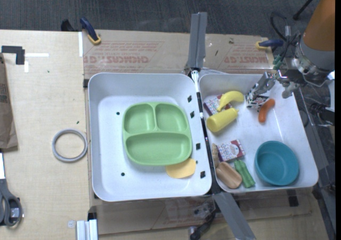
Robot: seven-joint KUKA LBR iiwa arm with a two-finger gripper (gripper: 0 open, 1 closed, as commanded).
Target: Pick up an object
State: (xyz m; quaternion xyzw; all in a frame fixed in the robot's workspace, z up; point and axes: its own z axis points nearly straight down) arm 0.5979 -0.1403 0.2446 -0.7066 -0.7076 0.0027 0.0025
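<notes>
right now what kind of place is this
Probably a robot lab test bench: two white bins clamped to a cardboard-covered bench, toy food like a banana, and the arm's gripper reaching in.

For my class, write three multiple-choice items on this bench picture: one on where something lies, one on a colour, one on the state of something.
1. Where does the green divided plate lie?
A. left bin
B. right bin
C. on the bench outside the bins

2. What colour is the bowl?
A. red
B. teal
C. white

3. How does the banana stand to the end effector?
A. apart from it, lying in the bin
B. lifted above the bench
C. resting in the bowl

Answers: 1 A, it rests inside the left bin. 2 B, its whole surface is teal. 3 A, it lies on the right bin floor beside the end effector.
</notes>
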